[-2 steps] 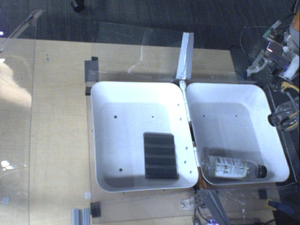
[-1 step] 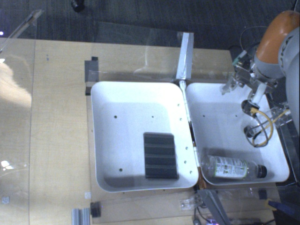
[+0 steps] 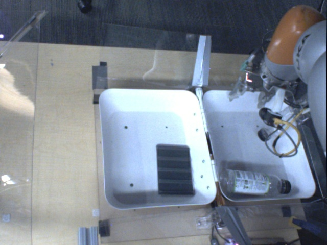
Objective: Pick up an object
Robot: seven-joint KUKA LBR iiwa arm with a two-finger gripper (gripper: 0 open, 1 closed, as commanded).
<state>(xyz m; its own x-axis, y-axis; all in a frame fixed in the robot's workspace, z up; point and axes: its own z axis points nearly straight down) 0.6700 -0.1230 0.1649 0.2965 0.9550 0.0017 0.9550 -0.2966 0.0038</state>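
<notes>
Nearest the camera, along the front wall of the right bin (image 3: 306,185), lies a clear bottle (image 3: 254,182) on its side, pale label up and dark cap pointing right; it touches nothing but the bin floor. Just left of it, in the left bin (image 3: 110,137), a dark ribbed block (image 3: 175,169) sits flat toward the front. From my station I see the arm (image 3: 296,40) reaching in over the far right corner of the right bin, orange band uppermost, with cables looping beneath the wrist. I place the hand (image 3: 244,84) near that bin's back wall, well apart from the bottle and further yet from the block. I judge the task barely begun: neither object is lifted and the approach and grasp are both left to do. As for the hand's state, I cannot tell; its tip is small and blurred against the bin rim, and the wrist and cables muddle that area.
</notes>
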